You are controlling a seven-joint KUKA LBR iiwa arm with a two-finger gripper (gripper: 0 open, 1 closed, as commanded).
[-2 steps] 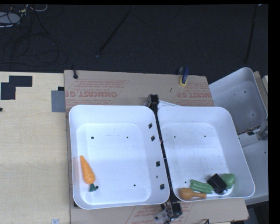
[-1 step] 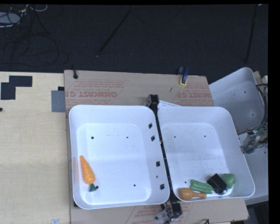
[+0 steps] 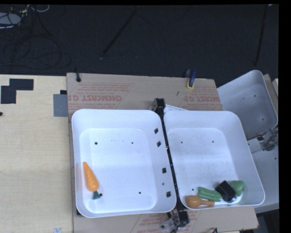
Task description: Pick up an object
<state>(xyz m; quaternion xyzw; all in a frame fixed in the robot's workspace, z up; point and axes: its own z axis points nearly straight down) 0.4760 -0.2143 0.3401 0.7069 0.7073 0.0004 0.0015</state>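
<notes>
Two white bins sit side by side on a sheet of cardboard [image 3: 136, 93] printed in red, their inner rims meeting along a black divider strip [image 3: 166, 159].

The left bin [image 3: 77, 136] holds one thing: an orange carrot [image 3: 90, 176] lying near the front left corner, close to the left wall, with its dark green top [image 3: 96, 195] pointing toward the front rim. The rest of that bin's floor is bare white, dotted with a few small dark holes.

The right bin [image 3: 241, 132] has its contents bunched in the front right corner. A black block [image 3: 226, 190] lies tilted there, resting against a long green piece [image 3: 209, 194] on its left and a rounder green piece [image 3: 237, 185] on its right. Just in front of the long green piece, by the front rim, lies a tan, pear-shaped toy [image 3: 198, 201] with its narrow end pointing right.

A blue and yellow clamp [image 3: 191, 78] grips the cardboard's far edge, and a black clamp [image 3: 158, 103] sits where the bins meet at the back. A pale grey panel [image 3: 248, 98] leans beyond the right bin. A light wooden tabletop [image 3: 32, 154] stretches to the left, and cables [image 3: 27, 13] trail over the dark floor behind.
</notes>
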